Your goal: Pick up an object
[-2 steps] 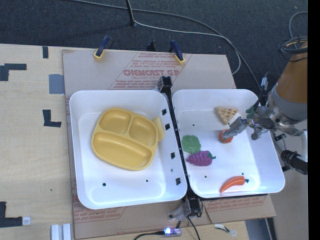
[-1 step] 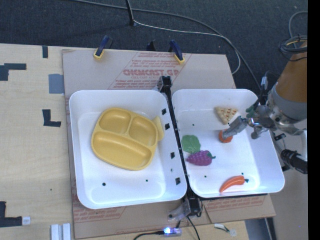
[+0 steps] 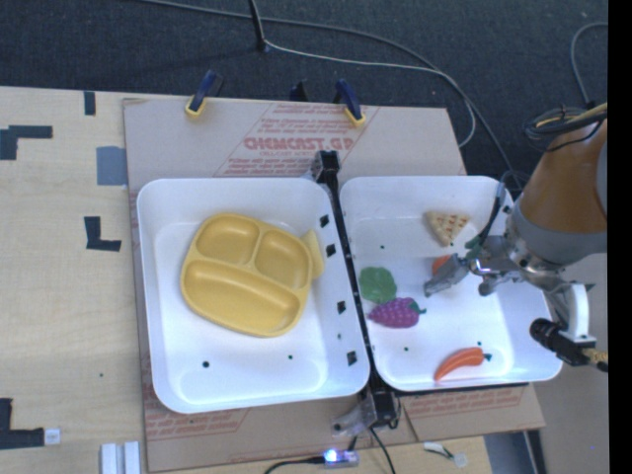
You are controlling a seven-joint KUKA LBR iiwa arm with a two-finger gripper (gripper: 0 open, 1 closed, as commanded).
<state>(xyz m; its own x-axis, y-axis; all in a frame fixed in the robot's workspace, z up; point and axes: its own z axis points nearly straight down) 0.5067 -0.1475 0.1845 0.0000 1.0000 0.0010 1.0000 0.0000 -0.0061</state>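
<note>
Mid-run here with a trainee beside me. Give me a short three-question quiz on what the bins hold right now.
1. True or false: the yellow tray lies in the same bin as the purple grapes.
2. Which item lies nearest the front edge of the right bin? A) waffle piece B) orange carrot C) green leaf
3. Fill in: the pincer hovers over the ____ bin.

Key: 1 false, the tray is alone in the left bin. 2 B. 3 right.
</note>
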